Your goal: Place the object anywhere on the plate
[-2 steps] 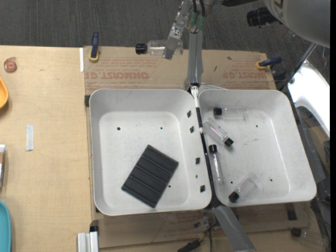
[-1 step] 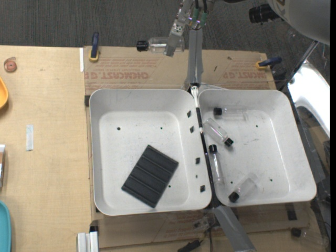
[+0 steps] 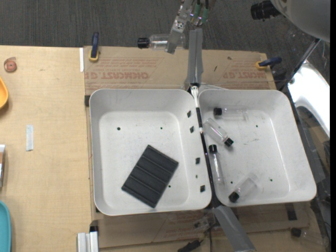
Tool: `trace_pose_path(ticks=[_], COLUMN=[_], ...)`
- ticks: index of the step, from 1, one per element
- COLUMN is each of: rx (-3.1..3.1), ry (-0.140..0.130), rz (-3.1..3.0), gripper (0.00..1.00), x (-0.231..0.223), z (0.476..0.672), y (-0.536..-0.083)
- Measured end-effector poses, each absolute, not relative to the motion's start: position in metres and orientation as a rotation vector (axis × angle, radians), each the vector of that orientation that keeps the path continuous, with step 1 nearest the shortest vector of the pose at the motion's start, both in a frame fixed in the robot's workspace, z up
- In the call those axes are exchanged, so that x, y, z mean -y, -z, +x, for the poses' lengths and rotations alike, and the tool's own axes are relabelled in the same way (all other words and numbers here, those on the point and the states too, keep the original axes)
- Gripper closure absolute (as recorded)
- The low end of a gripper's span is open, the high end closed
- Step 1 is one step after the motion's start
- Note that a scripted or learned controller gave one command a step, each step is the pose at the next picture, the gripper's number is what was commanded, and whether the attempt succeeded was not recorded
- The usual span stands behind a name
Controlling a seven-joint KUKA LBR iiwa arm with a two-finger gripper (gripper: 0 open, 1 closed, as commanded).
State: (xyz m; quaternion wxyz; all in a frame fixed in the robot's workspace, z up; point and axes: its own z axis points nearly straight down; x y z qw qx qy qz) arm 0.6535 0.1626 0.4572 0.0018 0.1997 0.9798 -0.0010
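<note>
Vial (image 3: 155, 42), clear plastic with a black cap, was recorded at the gripper (image 3: 177, 38), lying level in the air above the cardboard sheet (image 3: 157, 70) beyond the far edge of the left bin (image 3: 97, 140), cap end pointing left. The gripper's fingers appeared pressed onto the vial's uncapped end, pinching it, though the contact was small and partly blurred. Handling, by judgement: light, stiff, smooth-walled and inclined to slip or roll; not obviously fragile; best taken across the barrel near its middle rather than at an end, as an end grip lets it swing. Plate (image 3: 150, 175), a dark ribbed rectangle, lay tilted on the floor of the left bin toward its near edge, well apart from the held vial; the ribs may check rolling once the vial is set down along them. Right bin (image 3: 294, 140) held four further capped vials: one near the far edge (image 3: 229, 112), one just beside the left wall (image 3: 218, 132), one along the left wall lower down (image 3: 214, 163), one toward the near edge (image 3: 242, 188). Two clamps, blue and yellow, sat at the cardboard's far corners (image 3: 94, 47) (image 3: 268, 63). Wooden bench (image 3: 42, 167) extended left of the bins.
</note>
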Motion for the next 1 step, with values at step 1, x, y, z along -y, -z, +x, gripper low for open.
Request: trace_pose_path(ticks=[1], rx=[-3.073], ry=[0.003], rz=[0.628], gripper=[1.00], x=[-0.1623], z=[0.6548], y=[-0.4654])
